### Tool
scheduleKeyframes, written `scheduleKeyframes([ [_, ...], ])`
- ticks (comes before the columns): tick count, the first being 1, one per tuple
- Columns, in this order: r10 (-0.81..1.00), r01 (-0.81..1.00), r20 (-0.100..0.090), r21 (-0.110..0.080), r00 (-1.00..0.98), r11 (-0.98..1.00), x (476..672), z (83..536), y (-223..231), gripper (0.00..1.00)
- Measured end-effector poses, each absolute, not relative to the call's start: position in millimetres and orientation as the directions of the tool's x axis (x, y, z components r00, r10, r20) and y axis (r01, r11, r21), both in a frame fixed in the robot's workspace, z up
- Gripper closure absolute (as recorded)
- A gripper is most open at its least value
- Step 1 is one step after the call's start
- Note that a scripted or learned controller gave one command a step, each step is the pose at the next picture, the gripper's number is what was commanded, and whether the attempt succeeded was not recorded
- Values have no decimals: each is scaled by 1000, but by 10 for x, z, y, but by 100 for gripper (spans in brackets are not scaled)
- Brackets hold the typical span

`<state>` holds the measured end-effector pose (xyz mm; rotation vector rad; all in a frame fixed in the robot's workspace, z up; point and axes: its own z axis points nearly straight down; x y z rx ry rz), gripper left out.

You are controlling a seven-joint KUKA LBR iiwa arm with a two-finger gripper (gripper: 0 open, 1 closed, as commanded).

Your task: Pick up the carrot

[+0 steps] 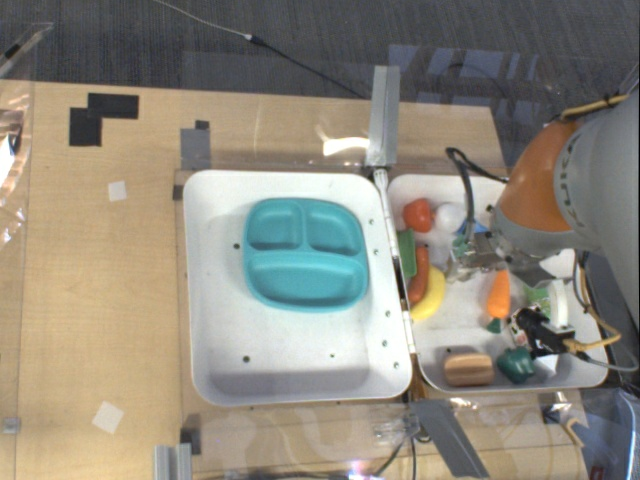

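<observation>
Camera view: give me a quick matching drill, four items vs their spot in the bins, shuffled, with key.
Items:
1. teal divided plate
2. tomato
3. carrot
4. brown bread-like piece

Places:
A. right bin, near edge, beside a dark green item
B. middle of the left bin
C. right bin, far left corner
D. right bin, centre, just below the gripper

Pairs: 1-B, 2-C, 3-D, 4-A

Light wooden bench (90,298) against dark grey carpet (300,8).
</observation>
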<state>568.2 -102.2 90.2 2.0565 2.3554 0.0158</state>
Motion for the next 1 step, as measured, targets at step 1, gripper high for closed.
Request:
scheduleKeyframes([
  [1, 993, 993, -6, 6, -120, 120, 4876, 914, -1627, 0],
])
